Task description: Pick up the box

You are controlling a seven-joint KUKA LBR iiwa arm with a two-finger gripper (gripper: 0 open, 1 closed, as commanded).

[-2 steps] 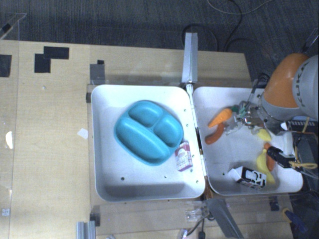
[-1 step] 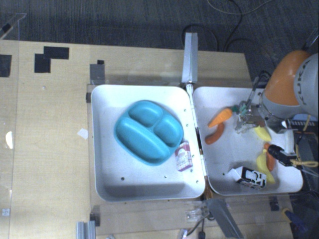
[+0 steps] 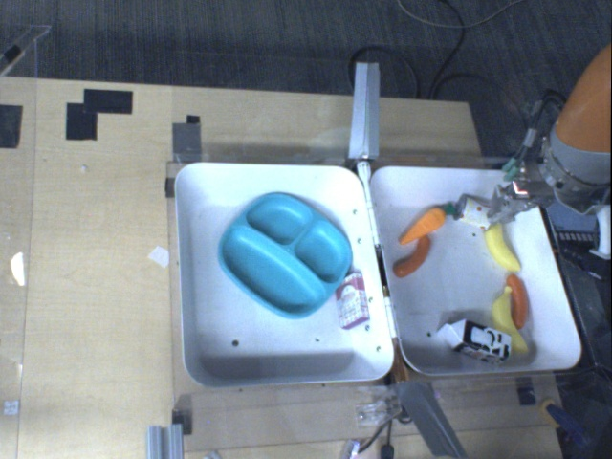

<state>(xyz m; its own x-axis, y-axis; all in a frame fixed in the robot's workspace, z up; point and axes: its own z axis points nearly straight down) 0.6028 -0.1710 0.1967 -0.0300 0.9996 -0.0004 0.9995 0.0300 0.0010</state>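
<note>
though no print reads clearly | box (image 3: 353, 300) with pinkish label lies in left bin (image 3: 201, 352), touching blue divided plate (image 3: 285, 252) | right bin (image 3: 564, 352): carrot (image 3: 422, 225), sausage (image 3: 412, 256), bananas (image 3: 501, 247), black-white carton (image 3: 481, 339) | gripper (image 3: 483, 208) over right bin, grip state cannot be told

Probably a robotics lab: taped bench (image 3: 96, 256), bins (image 3: 287, 371), loose cables (image 3: 459, 8).

We see a blue plate (image 3: 286, 252) in a white bin (image 3: 206, 352), an orange carrot (image 3: 422, 225), yellow bananas (image 3: 501, 247), and a black-and-white box (image 3: 483, 339).
</note>
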